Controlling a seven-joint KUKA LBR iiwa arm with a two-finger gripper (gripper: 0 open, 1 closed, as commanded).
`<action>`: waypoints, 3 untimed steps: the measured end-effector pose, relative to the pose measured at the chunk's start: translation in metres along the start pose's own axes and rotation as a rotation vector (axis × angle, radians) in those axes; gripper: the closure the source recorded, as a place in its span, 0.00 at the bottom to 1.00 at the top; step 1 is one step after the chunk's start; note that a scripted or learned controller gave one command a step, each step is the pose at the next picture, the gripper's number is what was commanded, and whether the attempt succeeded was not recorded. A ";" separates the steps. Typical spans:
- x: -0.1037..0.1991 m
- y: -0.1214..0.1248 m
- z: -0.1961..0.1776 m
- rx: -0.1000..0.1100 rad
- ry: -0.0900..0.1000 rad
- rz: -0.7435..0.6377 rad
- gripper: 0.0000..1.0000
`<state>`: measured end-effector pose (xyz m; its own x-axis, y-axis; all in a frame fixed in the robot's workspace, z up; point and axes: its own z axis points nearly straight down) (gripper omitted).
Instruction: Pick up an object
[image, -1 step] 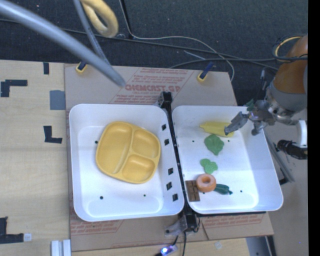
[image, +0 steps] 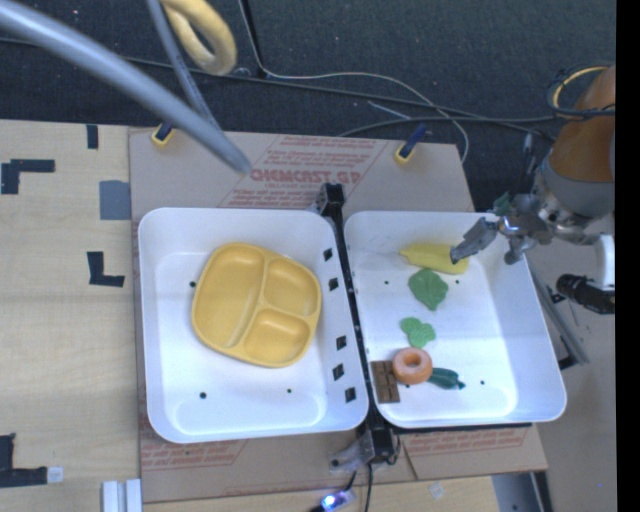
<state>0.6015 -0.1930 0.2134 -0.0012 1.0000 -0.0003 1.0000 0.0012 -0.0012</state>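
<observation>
Two shallow white bins sit side by side on the bench, the left bin (image: 160, 330) bearing a yellow divided plate (image: 257, 303) and the right bin (image: 520, 330) bearing the small things. The gripper (image: 468, 246) reaches in from the right over the right bin's upper part, its dark fingers pointing down and to the left, with the grey wrist and the orange band (image: 585, 125) above it at the far right. Whether the fingers are spread or closed cannot be told, for they blur together against the bin. A yellow flat piece (image: 432, 257) lies just beside the fingertips, touching or almost touching them on their left; nothing shows between the fingers. Just below it lies a green leaf-shaped piece (image: 429, 289), then a smaller green piece (image: 417, 331) nearer the bin's middle. Near the bottom edge lies an orange ring (image: 411, 365), with a dark green thing (image: 444, 379) against its right side and a brown block (image: 385, 382) by the bin's left wall. The right half of that bin is bare white floor, and its upper left corner is also bare. A black divider (image: 343, 300) runs between the two bins.
</observation>
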 end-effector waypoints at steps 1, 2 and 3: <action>-0.002 -0.004 0.045 0.004 0.000 0.000 0.00; -0.002 0.004 0.102 0.005 0.000 -0.001 0.00; -0.001 0.005 0.129 -0.001 -0.002 -0.001 0.00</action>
<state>0.6062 -0.1941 0.0842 -0.0024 1.0000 -0.0025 1.0000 0.0024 -0.0002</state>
